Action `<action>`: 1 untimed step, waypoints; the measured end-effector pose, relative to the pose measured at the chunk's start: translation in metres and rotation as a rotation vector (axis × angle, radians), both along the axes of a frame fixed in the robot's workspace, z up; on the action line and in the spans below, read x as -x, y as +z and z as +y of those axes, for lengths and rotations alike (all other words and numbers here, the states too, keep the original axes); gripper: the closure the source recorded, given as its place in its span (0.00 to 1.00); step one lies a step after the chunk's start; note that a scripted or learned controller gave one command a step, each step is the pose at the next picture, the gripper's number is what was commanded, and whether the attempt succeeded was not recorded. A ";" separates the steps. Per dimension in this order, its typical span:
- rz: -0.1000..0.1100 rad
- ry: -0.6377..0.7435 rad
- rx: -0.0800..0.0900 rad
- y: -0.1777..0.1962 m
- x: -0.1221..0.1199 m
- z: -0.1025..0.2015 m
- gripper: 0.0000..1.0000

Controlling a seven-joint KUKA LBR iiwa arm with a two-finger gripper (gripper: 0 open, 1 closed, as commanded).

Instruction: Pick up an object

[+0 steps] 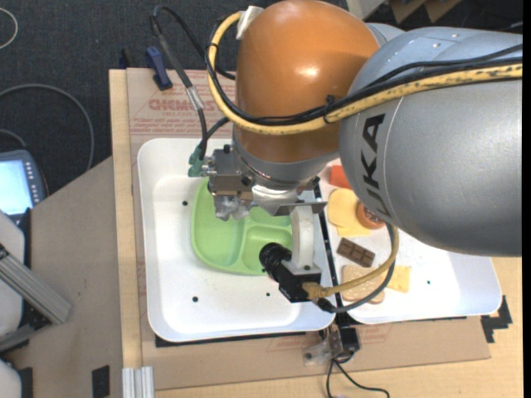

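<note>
At the near edge of the surface [124,247], a small plug and wire [342,344] hang just past the front rims, at the seam where the two bins meet. The left bin [166,293] has bare white floor along its near and left sides, with open room there. The right bin [465,298] is largely covered by the arm [448,139], so only its near strip and a patch beside the seam can be made out.

In that patch lie a yellow slice [401,279], a brown block [357,252] just behind it, a round yellow-orange piece [343,208] and, farther back, a red piece [338,174] cut off by the arm. What else the right bin holds is hidden.

A green divided tray [217,240] lies in the middle of the left bin, its right part covered by a black fitting [282,274] and a white bracket [304,237] on the wrist. The gripper [235,197] sits low over the tray's far part, under the orange band [299,73]. Whether it is clenched or released cannot be told, nor whether it touches the tray.

Beyond the bins, the far edge of the surface carries a blue clip [158,66] and black cables [178,52].
</note>
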State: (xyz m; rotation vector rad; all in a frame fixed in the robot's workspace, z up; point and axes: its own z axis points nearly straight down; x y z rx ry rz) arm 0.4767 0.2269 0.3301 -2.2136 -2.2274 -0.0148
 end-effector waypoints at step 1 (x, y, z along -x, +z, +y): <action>-0.012 -0.005 0.001 0.214 -0.060 -0.003 1.00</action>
